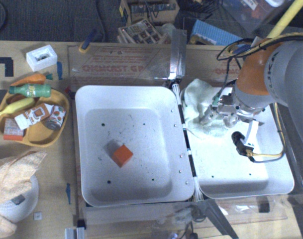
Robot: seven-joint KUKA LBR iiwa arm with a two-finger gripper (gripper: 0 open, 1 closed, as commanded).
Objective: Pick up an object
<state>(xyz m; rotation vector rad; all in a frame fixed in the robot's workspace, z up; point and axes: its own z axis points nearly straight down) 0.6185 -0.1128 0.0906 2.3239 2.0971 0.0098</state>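
Wooden table [51,193], cluttered at its left: yellow bowl [39,136] of toy foods, beige cloth [14,176]. Left bin [91,103]: one orange block [123,155], lying alone near the middle. Right bin [270,178]: white cloth [198,101] bunched in the far left corner. Pincer [211,114]: low over that cloth's edge; opening cannot be told, nothing seen held.
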